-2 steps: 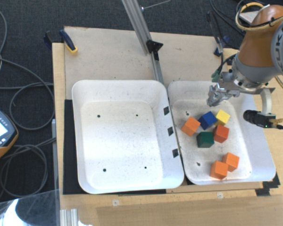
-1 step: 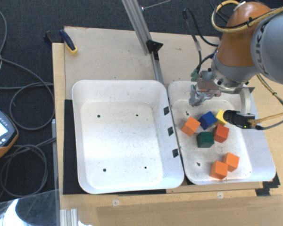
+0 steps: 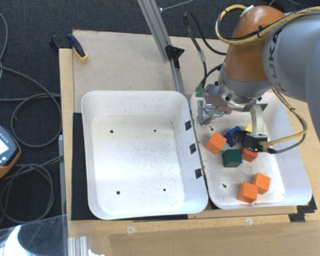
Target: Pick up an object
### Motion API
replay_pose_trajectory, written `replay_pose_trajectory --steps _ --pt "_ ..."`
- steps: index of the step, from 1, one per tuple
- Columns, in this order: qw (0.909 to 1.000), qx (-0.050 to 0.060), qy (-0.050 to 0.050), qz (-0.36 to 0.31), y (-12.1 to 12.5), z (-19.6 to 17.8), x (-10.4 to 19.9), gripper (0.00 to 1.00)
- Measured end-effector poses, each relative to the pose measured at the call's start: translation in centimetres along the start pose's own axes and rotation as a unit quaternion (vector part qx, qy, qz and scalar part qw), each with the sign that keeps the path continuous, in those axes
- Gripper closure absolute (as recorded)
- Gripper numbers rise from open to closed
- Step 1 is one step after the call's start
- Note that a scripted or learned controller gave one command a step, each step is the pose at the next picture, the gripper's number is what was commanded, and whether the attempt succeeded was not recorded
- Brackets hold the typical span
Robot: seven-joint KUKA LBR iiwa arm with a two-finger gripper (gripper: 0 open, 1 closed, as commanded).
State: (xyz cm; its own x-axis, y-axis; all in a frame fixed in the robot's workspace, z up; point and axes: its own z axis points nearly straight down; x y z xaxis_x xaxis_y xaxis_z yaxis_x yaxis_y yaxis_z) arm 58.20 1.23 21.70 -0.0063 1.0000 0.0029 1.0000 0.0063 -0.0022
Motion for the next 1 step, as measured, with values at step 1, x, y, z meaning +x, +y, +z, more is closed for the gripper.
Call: replay_pose_trajectory --steps 1 --pt "1.0000 -0.002 0.000 -0.001 -0.05 -1.98 5.77 1.00"
